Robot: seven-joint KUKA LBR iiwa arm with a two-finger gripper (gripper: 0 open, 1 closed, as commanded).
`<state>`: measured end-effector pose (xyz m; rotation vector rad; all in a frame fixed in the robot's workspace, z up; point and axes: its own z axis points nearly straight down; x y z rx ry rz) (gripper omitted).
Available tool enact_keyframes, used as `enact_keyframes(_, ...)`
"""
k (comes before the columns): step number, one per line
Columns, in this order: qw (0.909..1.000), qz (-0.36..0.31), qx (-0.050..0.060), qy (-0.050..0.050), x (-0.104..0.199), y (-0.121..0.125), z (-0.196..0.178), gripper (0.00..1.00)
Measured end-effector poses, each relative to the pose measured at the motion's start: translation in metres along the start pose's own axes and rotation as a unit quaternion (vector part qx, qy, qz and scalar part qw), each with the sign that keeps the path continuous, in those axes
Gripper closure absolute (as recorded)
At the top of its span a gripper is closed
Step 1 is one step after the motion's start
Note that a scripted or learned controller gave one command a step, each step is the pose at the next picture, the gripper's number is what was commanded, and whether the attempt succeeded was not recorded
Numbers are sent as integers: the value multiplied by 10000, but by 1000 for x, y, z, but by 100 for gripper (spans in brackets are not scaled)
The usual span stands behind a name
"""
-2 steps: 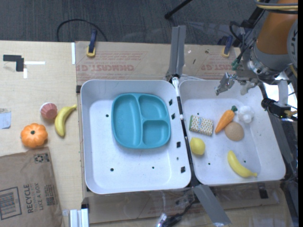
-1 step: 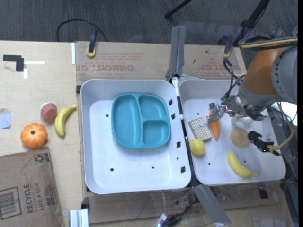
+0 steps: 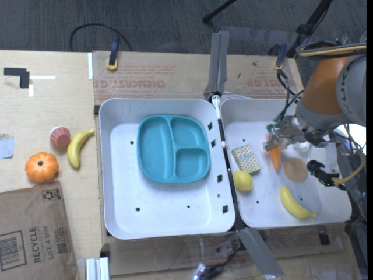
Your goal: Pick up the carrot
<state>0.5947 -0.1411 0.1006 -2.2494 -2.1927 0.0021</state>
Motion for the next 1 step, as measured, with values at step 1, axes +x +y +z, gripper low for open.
enact_keyframes(1, 9973, -729, -1, 0, 39, -47, -89, 100)
